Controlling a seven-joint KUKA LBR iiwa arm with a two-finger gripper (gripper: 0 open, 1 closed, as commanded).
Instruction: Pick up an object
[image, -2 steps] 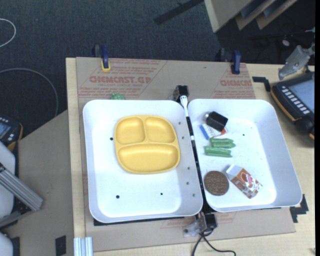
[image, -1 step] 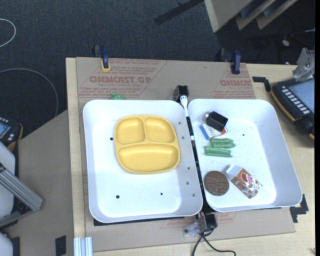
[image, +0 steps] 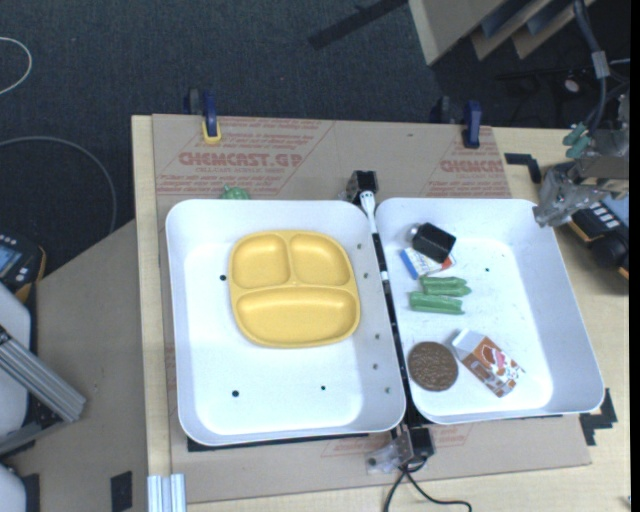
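The right bin (image: 560, 300) holds several small objects. A black block (image: 434, 241) lies at its back left, with a blue, white and red packet (image: 418, 264) just in front of it. Green pea pods (image: 439, 294) lie in the middle. Near the front are a brown round cookie (image: 433, 365) and a small white and red carton (image: 489, 363). My gripper (image: 566, 200) hangs at the view's right edge, beyond the right bin's back right corner, away from all the objects.
The left bin (image: 200, 380) holds a yellow divided plate (image: 295, 287). A black clip (image: 363, 185) sits at the back between the bins. Blue clamps (image: 210, 115) (image: 472, 122) hold the cardboard base. Cables and equipment crowd the right edge.
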